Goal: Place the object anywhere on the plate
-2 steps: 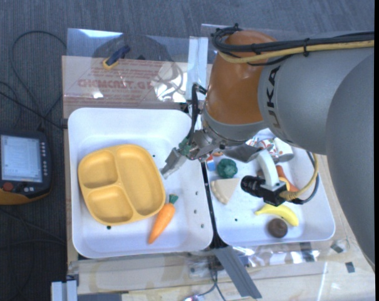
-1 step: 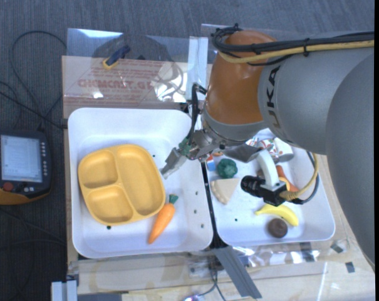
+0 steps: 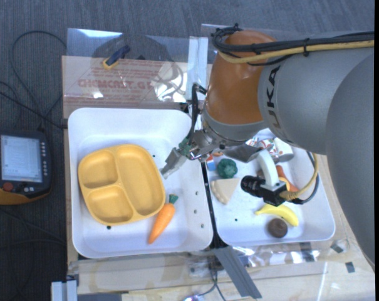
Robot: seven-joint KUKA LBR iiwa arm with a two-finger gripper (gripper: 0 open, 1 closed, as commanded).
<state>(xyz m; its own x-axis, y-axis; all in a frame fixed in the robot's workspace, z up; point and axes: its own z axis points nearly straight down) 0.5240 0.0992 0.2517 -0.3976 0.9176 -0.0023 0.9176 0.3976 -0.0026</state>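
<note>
Two white bins sit side by side on the counter [image 3: 347, 246]. My claw [image 3: 169, 167] hangs over the left bin [image 3: 114, 121], near the wall the bins share, and it points down and left at the yellow plate [image 3: 120, 184]. It is just beside the plate's right rim. I cannot tell if my claw is spread or pressed together, and I cannot see any toy in it.

The plate lies flat in the left bin and has three parts. A toy carrot [image 3: 161, 223] lies on the bin floor just beside the plate's lower right rim. Its green top is up near my claw and its tip points down and left. It is off the plate.

The wall between the bins stands between the plate and the toys on the other side. In the right bin [image 3: 245, 227] a green lump [image 3: 227, 167] lies near that wall, and a pale wedge [image 3: 223, 190] lies just below it. A yellow banana [image 3: 278, 213] and a brown ball [image 3: 277, 228] lie close together near the front. A red and white packet [image 3: 274, 148] peeks out from under my big grey arm [image 3: 327, 93], which covers the back of that bin.

On the floor, well off to the left, lies a grey screen box [image 3: 19, 162] with a cable
</note>
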